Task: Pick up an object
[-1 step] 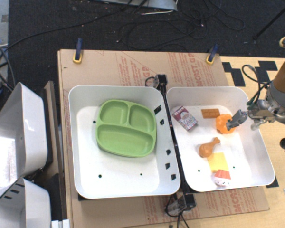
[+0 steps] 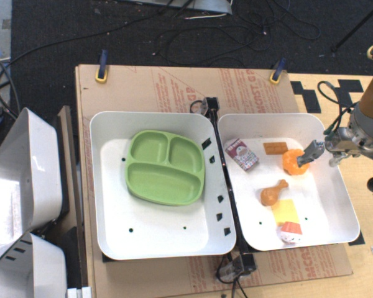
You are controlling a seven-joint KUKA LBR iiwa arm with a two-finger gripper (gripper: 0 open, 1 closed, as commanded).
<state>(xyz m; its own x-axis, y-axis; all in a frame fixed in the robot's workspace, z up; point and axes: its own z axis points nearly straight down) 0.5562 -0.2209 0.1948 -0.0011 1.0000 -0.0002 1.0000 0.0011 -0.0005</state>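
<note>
In the right bin (image 2: 336,228) lie several small objects: an orange ball-like toy (image 2: 291,163), a brown flat block (image 2: 275,148), a maroon and white packet (image 2: 242,154), an orange drumstick toy (image 2: 273,194), a yellow piece (image 2: 286,211) and a small red and white item (image 2: 290,231). My gripper (image 2: 321,155) reaches in from the right edge at the bin's upper right. It is open, and its left fingertip (image 2: 306,156) overlaps the orange toy's right side. Nothing sits between the fingers.
The left bin (image 2: 112,228) holds a green divided plate (image 2: 166,168). A black divider with clips runs between the two bins (image 2: 222,185). Both bins rest on a cardboard sheet (image 2: 161,85) held by yellow clamps. White tubs (image 2: 25,179) stand at the far left.
</note>
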